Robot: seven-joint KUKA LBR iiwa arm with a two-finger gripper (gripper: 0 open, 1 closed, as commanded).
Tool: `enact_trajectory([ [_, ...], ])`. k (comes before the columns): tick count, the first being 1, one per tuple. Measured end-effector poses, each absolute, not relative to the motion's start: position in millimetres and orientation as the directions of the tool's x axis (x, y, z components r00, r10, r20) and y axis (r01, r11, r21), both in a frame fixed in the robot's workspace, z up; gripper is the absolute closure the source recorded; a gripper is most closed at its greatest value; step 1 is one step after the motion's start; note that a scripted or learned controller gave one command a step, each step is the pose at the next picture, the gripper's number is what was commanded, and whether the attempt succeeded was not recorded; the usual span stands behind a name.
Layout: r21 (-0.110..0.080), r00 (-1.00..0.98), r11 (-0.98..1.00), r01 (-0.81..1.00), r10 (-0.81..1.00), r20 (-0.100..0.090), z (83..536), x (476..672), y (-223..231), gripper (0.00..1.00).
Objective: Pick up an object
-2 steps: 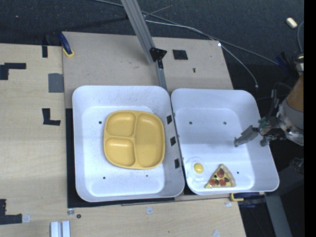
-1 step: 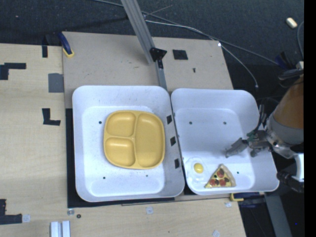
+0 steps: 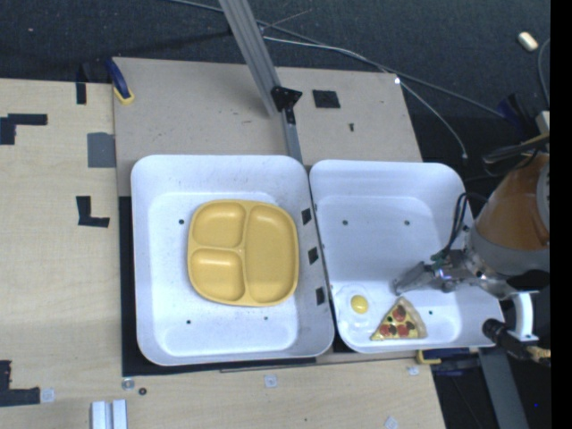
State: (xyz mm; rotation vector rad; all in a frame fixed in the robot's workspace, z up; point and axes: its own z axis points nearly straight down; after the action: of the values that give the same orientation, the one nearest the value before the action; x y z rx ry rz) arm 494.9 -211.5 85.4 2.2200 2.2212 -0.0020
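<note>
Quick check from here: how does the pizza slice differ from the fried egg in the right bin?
The pizza slice is a triangular wedge with red toppings; the fried egg is rounded, white with a yellow yolk. The pizza slice looks larger and lies right of the egg. Both lie flat at the near end of the right bin.

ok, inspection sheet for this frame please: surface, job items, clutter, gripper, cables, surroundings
Surface: wooden bench bearing two white bins, left bin and right bin, side by side.
Job's things: yellow divided plate in the left bin; pizza slice and small fried egg at the near edge of the right bin.
Clutter: black tape marks on the bench.
Gripper: gripper low in the right bin, just above the pizza slice; finger state unclear, nothing seen held.
Cables: thin cables run across the dark floor behind the bench.
Surroundings: slanted metal bar behind the bins; dark floor.
</note>
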Motion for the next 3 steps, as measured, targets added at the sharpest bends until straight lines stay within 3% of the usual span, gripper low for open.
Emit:
enact_trajectory([
  [1, 0.003, 0.000, 0.000, 1.000, 1.000, -0.003, 99.3, 495.7, -211.9, 1.00],
  [3, 0.002, -0.002, 0.002, 1.000, 1.000, -0.001, 206.6, 488.6, -212.3, 1.00],
])
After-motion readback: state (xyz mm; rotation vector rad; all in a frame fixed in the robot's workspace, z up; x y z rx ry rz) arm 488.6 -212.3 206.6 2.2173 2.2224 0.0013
